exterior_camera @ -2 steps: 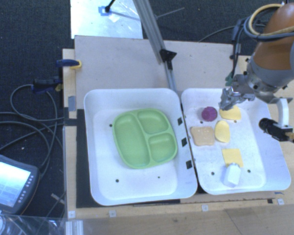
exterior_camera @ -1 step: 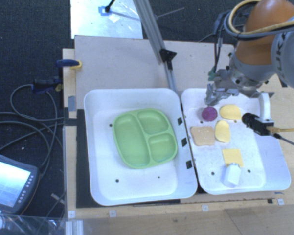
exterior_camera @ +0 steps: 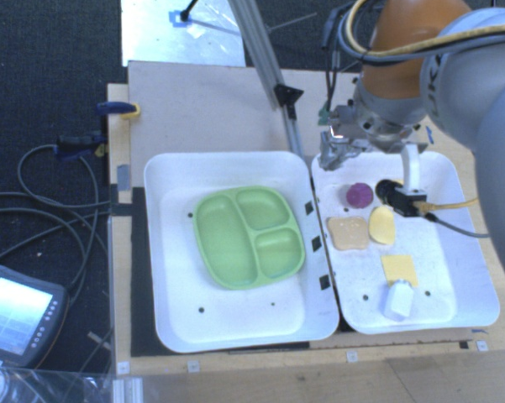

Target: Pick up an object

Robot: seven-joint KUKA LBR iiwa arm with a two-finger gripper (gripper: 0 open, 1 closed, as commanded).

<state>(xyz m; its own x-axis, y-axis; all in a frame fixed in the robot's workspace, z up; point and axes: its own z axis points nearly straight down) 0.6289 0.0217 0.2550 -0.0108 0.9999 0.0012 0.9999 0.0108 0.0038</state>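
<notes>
The gripper [exterior_camera: 334, 156] hangs over the right bin [exterior_camera: 462, 309] at its eleven o'clock corner; whether it is wide or narrow cannot be told. A purple ball [exterior_camera: 359, 195] lies at its four o'clock, apart from it, with a toast slice [exterior_camera: 348, 232] at the ball's six o'clock.

In the right bin [exterior_camera: 462, 225] I see five loose things. A round purple piece [exterior_camera: 359, 195] lies near the back, just below my tool [exterior_camera: 336, 158]. In front of it a tan toast-like slice [exterior_camera: 348, 232] lies flat, touching a yellow oval piece [exterior_camera: 382, 225] to its right. Nearer the front lies a flat yellow square [exterior_camera: 399, 269], and just beside it a small white block [exterior_camera: 398, 300].
</notes>
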